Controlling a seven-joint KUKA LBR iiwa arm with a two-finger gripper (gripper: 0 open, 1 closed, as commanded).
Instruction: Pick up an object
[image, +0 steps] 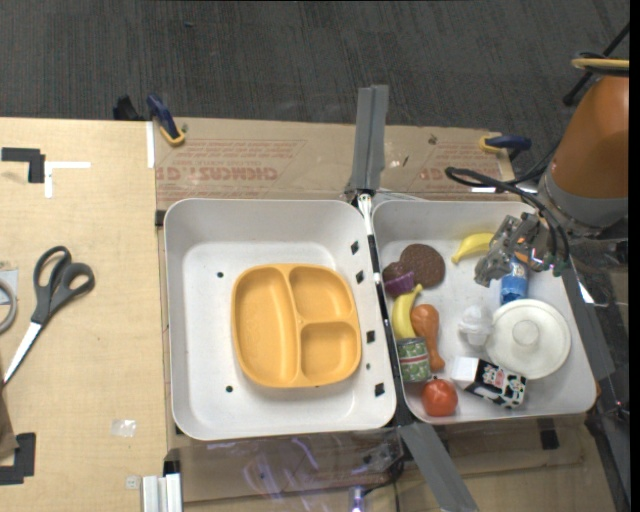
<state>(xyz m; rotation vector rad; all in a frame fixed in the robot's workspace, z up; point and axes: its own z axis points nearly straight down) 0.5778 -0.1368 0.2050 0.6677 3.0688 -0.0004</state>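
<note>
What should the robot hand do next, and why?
Probably drop straight down a little. The gripper hovers at the right bin's far side, above the blue object beside the banana, holding nothing I can see.

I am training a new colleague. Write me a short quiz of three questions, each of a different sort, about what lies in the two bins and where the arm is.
1. True or false: the orange divided plate lies in the left bin.
2. Multiple choice: which thing lies nearest the front wall of the right bin? A) the red tomato B) the brown round cookie C) the yellow banana
3. Fill in: the arm's tool is over the ____ bin, near the blue bottle.

Key: 1 true; 2 A; 3 right.
</note>
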